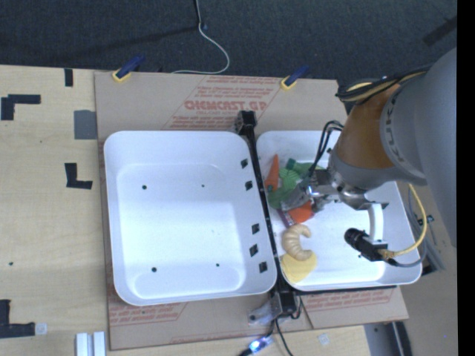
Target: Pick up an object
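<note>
My gripper [310, 193] reaches down into the right bin [393, 273], at its left side, in among a cluster of small objects. A green toy [284, 189] lies right against it on the left, with an orange carrot-shaped piece [273, 169] behind that. A red-orange piece [300, 214] sits just below the gripper tip. Nearer the front lie a tan croissant-shaped object [296, 242] and a pale yellow object [300, 267]. The arm's wrist hides part of the cluster.
The left bin [119, 199] stands beside the right one, split from it by a black divider rail [256, 199]. The arm's grey body and orange band [364, 136] cover the right bin's far right. A black fitting with cable [364, 243] hangs over the bin.
</note>
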Controlling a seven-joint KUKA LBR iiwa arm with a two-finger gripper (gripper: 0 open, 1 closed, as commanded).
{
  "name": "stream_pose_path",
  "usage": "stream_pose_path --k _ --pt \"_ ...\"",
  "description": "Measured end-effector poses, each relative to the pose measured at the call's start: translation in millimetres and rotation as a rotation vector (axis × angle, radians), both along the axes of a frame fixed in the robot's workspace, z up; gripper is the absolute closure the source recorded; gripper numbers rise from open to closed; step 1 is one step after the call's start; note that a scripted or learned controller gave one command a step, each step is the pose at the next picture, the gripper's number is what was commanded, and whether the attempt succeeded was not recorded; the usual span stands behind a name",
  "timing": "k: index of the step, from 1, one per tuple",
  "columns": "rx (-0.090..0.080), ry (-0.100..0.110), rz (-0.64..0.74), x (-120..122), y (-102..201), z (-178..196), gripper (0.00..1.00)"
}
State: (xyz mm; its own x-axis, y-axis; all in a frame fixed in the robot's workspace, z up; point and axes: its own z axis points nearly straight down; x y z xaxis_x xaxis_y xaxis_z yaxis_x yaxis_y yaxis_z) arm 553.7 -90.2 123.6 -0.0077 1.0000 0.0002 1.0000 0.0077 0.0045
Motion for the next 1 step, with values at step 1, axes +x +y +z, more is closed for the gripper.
stream_pose_path --k 1 --pt "0.001 -0.006 0.002 45.2 58.9 90.3 1.0"
